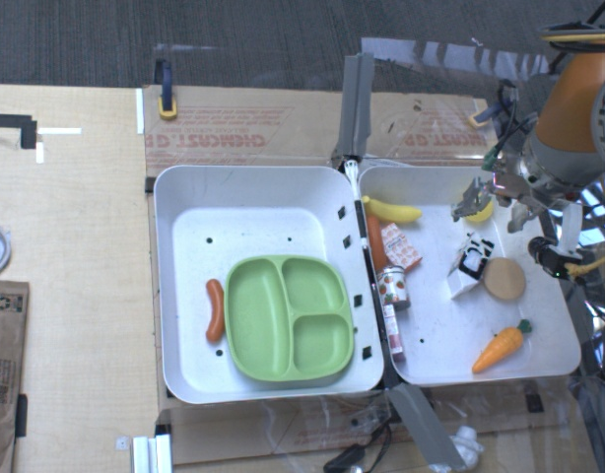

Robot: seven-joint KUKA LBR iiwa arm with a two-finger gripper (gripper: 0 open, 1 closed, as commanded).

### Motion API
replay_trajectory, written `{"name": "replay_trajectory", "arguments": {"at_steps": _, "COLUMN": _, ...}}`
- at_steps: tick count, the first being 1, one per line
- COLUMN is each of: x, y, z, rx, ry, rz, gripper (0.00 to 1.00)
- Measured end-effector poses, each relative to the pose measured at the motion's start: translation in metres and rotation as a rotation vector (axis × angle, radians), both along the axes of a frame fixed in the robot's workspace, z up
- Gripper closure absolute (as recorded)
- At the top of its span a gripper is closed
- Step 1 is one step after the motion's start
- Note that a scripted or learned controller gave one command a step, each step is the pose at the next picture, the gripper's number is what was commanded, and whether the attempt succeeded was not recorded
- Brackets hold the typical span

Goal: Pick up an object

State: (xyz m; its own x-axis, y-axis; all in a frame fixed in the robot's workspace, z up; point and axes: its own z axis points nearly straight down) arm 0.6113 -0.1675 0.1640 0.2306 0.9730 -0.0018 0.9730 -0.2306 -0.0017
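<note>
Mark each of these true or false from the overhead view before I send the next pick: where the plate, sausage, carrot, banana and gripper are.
1. The green divided plate lies in the left bin. True.
2. The sausage lies on the plate. False: it lies on the bin floor, beside the plate's left edge.
3. The carrot lies in the right bin, near its front edge. True.
4. The banana is in the left bin. False: it lies in the right bin, near the divider.
5. The gripper is over the left bin. False: it is over the right bin's back part.
</note>
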Motion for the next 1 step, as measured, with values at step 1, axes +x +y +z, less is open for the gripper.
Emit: {"name": "replay_trajectory", "arguments": {"at_steps": 1, "x": -0.0114, "y": -0.0266, "z": -0.0737, "rx": 0.001, "ry": 0.000, "rz": 0.001, "gripper": 0.00}}
